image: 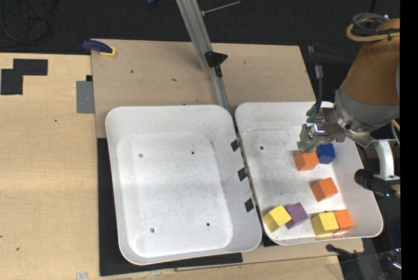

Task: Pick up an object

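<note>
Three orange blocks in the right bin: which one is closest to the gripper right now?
The orange block directly under the gripper, touching the blue block. The other two lie lower: one alone mid-bin, one beside a yellow block at the front edge.

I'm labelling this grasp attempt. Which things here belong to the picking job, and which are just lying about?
Belong to the job:
pincer
orange block and blue block just below it
other blocks: orange, yellow, purple, yellow, orange
right bin

Lying about:
left bin
metal rail
blue-and-yellow clamp
</note>
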Controlling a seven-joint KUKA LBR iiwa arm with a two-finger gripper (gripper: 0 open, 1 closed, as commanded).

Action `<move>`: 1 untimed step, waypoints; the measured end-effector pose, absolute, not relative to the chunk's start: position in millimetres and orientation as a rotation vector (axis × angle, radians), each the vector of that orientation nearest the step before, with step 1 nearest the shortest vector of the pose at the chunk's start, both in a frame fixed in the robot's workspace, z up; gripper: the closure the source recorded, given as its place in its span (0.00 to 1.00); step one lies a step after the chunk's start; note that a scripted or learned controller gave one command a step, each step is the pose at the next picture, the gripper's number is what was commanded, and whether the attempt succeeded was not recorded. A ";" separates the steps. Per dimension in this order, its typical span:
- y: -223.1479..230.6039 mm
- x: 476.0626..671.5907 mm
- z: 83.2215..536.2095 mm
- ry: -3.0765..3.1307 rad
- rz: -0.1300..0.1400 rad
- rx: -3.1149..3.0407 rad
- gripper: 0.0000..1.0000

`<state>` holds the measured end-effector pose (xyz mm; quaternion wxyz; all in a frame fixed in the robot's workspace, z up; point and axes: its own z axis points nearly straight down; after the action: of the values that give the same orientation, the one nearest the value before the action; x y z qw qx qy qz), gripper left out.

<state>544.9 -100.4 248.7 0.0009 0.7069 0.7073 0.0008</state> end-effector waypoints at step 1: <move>-45.6 564.5 251.2 2.229 0.001 2.217 1.00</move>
<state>564.5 -45.6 251.2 -0.0012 0.7053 0.7089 0.0004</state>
